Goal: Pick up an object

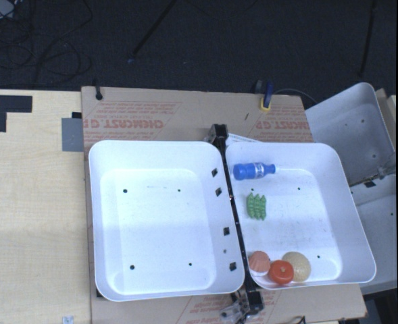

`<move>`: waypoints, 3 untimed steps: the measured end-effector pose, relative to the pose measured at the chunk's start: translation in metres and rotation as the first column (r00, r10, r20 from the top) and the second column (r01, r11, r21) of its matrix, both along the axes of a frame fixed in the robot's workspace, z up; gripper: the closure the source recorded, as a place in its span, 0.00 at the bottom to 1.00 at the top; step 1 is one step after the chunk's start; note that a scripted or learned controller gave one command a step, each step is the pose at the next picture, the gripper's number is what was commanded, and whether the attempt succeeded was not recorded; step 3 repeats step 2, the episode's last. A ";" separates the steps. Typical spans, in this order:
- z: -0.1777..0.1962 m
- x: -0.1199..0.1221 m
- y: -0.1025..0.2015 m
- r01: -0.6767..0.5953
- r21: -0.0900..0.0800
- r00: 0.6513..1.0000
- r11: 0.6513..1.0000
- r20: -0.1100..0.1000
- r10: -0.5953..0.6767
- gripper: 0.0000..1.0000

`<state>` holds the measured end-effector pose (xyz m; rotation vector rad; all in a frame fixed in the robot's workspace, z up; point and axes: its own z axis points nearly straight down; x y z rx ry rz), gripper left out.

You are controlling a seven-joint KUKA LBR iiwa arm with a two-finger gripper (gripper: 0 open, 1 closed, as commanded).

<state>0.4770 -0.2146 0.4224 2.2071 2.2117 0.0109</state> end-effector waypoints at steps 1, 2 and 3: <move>-0.048 -0.001 0.001 0.003 0.008 1.000 1.000 -0.021 -0.002 0.00; -0.036 0.000 0.001 0.000 0.006 1.000 1.000 -0.019 0.000 1.00; -0.036 0.000 0.001 0.000 0.006 1.000 1.000 -0.019 0.000 1.00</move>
